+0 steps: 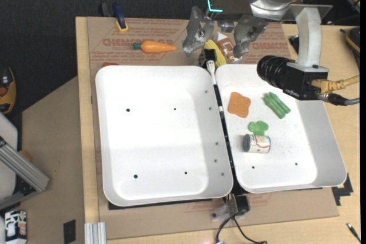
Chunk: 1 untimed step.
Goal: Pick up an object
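Observation:
My gripper [218, 43] hangs above the far edge of the bench, over the seam between the two bins, with its two fingers spread wide and open. Below the gap lie a yellow and black item [209, 54] and an orange and white item [226, 49]; nothing is pinched between the fingers. The right bin [297, 168] holds an orange flat piece [239, 104], a green bean pod [276, 105], a small green piece [258, 127] and a little grey and white can [257, 144] on its side.
The left bin [160, 140] lies beside the right one. A toy carrot [154, 47] and a blue and yellow clip [120, 19] lie on the cardboard behind it. A black cylinder on a white bracket [281, 74] overhangs the right bin's far corner.

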Available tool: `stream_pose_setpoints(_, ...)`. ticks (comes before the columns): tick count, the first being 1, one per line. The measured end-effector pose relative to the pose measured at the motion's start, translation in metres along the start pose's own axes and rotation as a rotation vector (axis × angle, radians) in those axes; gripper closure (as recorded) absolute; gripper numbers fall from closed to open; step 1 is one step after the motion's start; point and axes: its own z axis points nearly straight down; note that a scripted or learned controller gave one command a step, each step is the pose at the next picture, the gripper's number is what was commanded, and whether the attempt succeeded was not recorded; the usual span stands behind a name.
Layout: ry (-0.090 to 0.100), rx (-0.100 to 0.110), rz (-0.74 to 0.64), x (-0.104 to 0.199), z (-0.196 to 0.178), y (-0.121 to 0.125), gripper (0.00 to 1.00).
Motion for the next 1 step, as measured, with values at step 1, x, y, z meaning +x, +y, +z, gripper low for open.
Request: stream_pose_setpoints(1, 0.002, -0.004, -0.001, 0.0007, -0.0110, 0.0005, 1.00)
